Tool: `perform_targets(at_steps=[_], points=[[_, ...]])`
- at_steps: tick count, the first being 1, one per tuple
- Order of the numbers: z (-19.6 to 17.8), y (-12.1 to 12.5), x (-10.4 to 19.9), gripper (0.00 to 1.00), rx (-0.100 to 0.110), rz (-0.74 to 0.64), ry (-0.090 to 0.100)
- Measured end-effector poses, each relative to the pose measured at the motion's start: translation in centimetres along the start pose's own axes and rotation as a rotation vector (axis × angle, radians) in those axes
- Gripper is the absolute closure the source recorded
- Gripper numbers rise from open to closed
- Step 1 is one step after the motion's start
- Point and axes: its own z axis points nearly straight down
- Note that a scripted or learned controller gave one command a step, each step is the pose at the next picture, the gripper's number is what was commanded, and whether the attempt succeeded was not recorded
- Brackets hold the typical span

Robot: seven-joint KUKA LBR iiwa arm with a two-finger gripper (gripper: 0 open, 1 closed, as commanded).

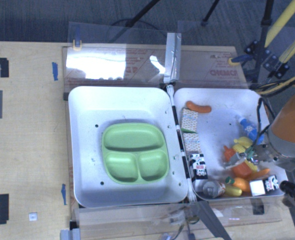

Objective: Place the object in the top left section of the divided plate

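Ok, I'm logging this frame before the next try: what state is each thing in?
Plate: upright in the left bin, nothing in its sections.
Left bin: holds the plate.
Right bin: holds scattered toys.
Sausage: lying flat, apart from the pile.
Arm: over the right bin's right edge.

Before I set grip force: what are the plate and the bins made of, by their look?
Plate: likely moulded plastic, matte pale green, with soft rounded dividers and no glare. Bins: probably thin formed plastic, white and semi-gloss, with rounded corners and faint sheen. Neither is certain from look alone.
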Motion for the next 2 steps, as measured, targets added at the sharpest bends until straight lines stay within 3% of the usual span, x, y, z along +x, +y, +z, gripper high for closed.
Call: perform_targets(at_steps=[1, 2], points=[[0.0, 0.0, 0.0, 0.00, 0.000, 0.000, 0.000], [-2.9, -0.8, -3.3, 0.00, 0.007, -0.251, -0.006]])
